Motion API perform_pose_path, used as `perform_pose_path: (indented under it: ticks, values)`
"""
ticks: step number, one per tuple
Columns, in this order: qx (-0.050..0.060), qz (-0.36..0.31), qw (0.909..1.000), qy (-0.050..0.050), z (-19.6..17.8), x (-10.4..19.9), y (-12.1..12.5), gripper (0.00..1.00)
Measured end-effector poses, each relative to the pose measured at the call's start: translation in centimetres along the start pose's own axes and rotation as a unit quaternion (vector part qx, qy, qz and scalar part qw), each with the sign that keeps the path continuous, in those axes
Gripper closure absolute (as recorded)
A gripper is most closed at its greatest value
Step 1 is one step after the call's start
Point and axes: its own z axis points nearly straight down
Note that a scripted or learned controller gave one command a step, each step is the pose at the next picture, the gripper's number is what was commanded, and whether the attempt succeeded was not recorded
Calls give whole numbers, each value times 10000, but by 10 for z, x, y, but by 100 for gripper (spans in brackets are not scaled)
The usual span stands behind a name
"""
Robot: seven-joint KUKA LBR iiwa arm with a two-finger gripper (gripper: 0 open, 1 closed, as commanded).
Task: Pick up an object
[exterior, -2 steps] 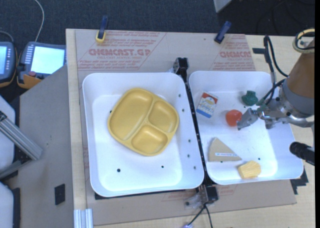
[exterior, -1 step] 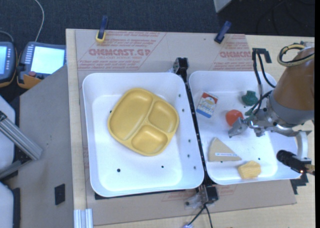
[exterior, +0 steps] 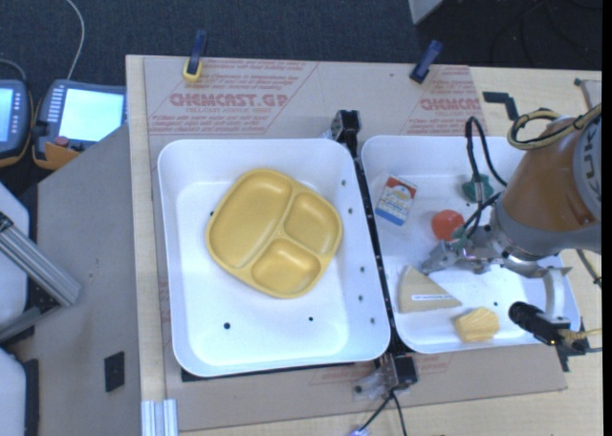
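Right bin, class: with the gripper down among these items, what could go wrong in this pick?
The gripper sits between the red ball and the cheese wedge, so it may nudge either instead of grasping. The ball could roll off. The arm hides part of the right bin, so a grasp is hard to confirm.

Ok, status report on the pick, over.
Claw low in right bin, nothing seen held. Cheese wedge just below it, tomato just above. Yellow divided plate alone in left bin.

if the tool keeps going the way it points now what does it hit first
The tool points left and downward in the right bin. Straight on, it would likely meet the pale cheese wedge or the bin floor beside it first; depth is hard to judge from above.
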Motion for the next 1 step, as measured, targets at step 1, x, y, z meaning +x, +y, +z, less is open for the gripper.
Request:
perform_pose_path:
  ticks: [1]
  values:
    - [-22,-3,10000,-12,-12,0,1,100]
